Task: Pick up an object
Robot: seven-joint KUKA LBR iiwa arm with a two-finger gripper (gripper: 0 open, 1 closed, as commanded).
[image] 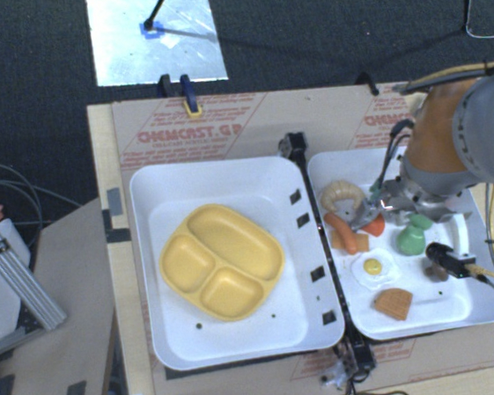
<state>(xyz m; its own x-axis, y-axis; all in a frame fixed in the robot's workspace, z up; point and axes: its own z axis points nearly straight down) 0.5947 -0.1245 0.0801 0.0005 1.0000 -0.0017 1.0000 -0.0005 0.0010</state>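
My gripper hangs low over the middle of the right bin, the arm coming in from the right. Just under and left of it lie a red toy piece and an orange carrot. A tan bagel sits to its upper left. A green pepper lies just right of and below the gripper. Nearer the front are a fried egg and a brown slice of toast. Nothing is seen lifted off the bin floor.
The left bin holds a yellow divided plate. A black divider with clips runs between the bins. A shiny sheet lies on the floor beyond the bench.
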